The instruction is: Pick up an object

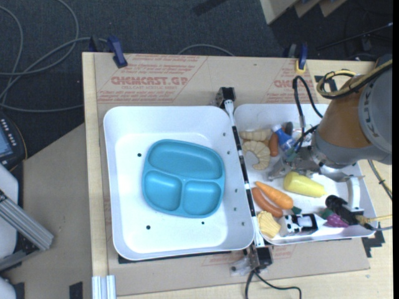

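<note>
The gripper [293, 161] is lowered into the right bin [262, 114], above the yellow pepper-shaped toy [303, 184] and beside the orange carrot [274, 195]; its opening cannot be determined. The arm [349, 126] is extended from the right. A blue divided tray [182, 178] is located in the left bin [118, 167].

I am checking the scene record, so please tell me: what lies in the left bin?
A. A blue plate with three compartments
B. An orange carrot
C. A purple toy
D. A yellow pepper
A: the blue divided plate lies alone in the left bin, while the toy foods lie in the right bin.
</note>
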`<state>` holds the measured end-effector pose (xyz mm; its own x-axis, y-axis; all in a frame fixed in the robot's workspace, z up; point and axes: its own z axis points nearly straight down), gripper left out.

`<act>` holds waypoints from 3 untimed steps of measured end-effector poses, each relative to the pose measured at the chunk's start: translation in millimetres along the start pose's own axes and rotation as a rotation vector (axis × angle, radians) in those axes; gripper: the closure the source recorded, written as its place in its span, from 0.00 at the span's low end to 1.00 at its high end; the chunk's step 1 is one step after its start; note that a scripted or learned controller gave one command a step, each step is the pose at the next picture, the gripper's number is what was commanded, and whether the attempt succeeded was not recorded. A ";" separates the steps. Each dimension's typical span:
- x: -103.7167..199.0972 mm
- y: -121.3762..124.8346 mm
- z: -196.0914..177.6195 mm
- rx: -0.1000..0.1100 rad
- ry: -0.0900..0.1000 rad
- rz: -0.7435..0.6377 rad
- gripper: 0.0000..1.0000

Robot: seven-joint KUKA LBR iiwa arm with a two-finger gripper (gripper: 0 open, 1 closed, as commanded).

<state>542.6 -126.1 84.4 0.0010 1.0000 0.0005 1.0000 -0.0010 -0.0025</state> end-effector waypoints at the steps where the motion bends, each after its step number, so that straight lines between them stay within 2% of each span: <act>1: 0.6 0.8 -10.3 -0.003 0.000 -0.001 1.00; 2: 0.6 0.6 -9.7 -0.002 0.000 0.000 0.00; 3: 9.9 73.0 -0.2 -0.008 -0.001 -0.005 0.00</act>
<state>615.6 -116.2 84.4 -0.0040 1.0000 -0.0010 1.0000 0.0040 0.0051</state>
